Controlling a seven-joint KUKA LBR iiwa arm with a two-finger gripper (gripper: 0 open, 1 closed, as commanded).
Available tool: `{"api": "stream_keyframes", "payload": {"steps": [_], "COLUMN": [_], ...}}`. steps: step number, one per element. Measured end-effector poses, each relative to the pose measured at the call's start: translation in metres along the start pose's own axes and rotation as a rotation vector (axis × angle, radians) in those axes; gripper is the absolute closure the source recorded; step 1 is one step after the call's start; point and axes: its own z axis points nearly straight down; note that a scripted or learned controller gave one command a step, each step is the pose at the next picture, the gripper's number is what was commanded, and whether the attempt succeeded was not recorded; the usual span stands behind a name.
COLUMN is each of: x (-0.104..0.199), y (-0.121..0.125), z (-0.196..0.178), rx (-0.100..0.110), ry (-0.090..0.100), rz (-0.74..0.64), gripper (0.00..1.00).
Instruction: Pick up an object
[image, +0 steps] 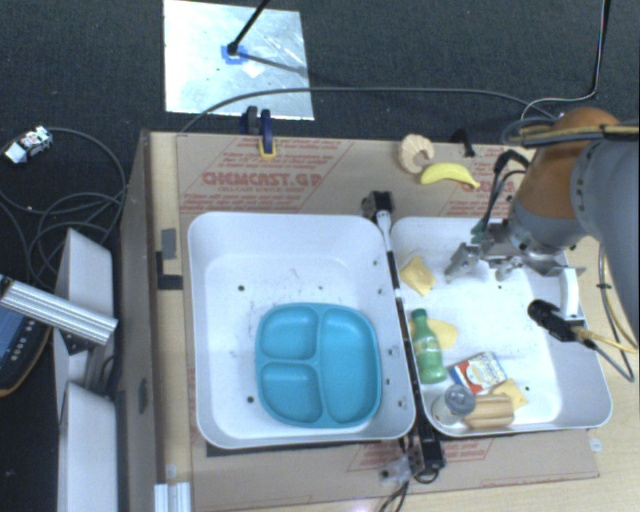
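Approach step: arm over the right bin (590, 400), nothing lifted yet.

The end effector (483, 262) hangs above the bin's bare upper floor, fingers spread and gripping nothing. The green bottle (428, 347) lies well apart toward the near end; the yellow wedge (418, 275) sits closer, beside the left fingertip, near the dividing wall. In my judgement, the next move calls for shifting over the wedge, then descending.

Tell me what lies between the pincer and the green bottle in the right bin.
In the camera view, bare white bin floor separates the pincer from the green bottle. A yellow piece sits just left of that line.
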Motion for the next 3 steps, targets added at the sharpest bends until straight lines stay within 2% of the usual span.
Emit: {"api": "stream_keyframes", "payload": {"steps": [1,2,3], "x": [-0.017,-0.072,-0.064], "y": [-0.052,0.044,-0.041], "z": [0.029,-0.032,-0.078], "rx": [0.005,-0.002,0.002], "ry": [0.001,-0.002,0.0], "rz": [0.003,0.0,0.002], "gripper": [0.0,0.0,0.0]}}
